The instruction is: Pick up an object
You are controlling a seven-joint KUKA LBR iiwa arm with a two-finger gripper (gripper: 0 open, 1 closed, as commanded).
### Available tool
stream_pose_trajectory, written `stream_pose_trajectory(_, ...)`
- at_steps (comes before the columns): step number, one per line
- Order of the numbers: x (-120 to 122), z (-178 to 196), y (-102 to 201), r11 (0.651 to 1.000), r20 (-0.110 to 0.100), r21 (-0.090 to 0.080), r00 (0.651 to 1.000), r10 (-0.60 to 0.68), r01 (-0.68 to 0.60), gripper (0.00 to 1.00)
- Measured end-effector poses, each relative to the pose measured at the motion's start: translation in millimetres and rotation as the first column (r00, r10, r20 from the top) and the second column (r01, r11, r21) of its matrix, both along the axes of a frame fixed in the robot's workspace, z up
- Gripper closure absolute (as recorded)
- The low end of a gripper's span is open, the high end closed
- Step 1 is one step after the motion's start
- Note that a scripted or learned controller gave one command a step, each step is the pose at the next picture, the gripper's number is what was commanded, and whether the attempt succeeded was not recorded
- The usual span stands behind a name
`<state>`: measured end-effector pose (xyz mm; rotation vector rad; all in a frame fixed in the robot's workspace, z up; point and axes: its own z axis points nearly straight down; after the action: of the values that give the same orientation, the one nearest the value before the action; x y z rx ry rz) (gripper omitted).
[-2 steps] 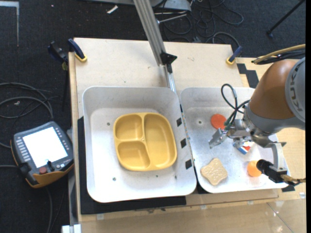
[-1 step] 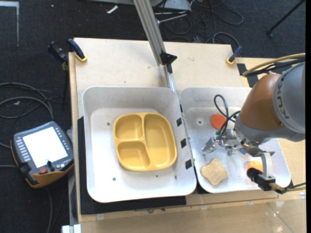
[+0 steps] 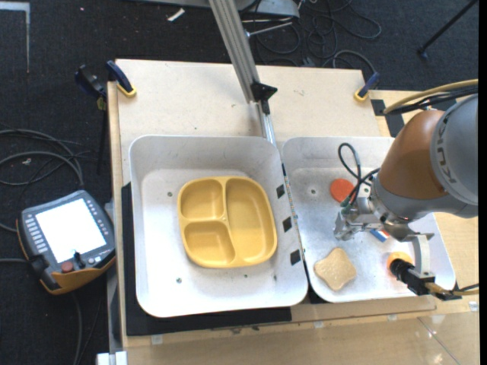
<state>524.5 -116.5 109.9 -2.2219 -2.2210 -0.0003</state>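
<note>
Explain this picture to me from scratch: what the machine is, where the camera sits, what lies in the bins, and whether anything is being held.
One camera looks down at a slant on a bench. The grey and orange shape on the right is a robot arm; its gripper hangs low over the right white bin. In that bin lie a tan slice of toast, a red-orange piece and a small orange item. The left white bin holds a yellow divided plate. Nothing can be seen held. A handheld control pad lies on the floor at left.
</note>
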Motion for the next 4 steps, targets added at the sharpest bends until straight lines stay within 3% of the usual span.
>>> stream_pose_trajectory(2,13.9,109.0,11.6,1.0,0.006,-0.002,1.0,0.004,-0.004,1.0)
stream_pose_trajectory(4,21.9,178.1,11.8,1.0,0.004,-0.001,1.0,0.003,-0.003,1.0)
